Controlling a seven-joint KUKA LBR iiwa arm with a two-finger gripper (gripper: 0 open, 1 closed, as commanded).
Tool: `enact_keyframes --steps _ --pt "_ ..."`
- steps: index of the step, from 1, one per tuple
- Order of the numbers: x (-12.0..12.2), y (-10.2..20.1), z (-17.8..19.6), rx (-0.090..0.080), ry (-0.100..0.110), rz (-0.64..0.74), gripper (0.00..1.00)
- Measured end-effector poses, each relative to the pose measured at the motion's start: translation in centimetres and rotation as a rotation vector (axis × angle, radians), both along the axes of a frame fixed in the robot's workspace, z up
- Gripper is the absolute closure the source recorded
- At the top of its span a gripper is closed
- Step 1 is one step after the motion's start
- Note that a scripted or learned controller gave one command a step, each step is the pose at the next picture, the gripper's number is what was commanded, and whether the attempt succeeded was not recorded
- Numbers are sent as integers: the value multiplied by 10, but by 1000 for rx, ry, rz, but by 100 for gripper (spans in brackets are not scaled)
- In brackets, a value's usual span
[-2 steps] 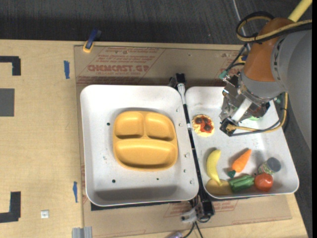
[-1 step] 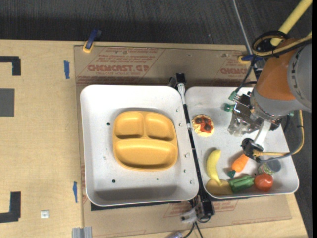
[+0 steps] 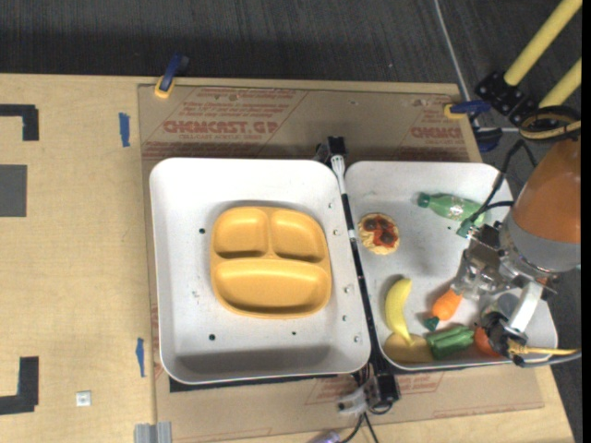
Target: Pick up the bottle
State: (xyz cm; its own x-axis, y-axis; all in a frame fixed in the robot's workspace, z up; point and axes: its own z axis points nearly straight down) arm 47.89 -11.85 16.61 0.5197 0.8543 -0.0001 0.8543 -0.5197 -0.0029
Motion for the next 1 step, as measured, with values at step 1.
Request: enact_keyframes --steps 1 --pt "1 -44 -79 0 -5 194 100"
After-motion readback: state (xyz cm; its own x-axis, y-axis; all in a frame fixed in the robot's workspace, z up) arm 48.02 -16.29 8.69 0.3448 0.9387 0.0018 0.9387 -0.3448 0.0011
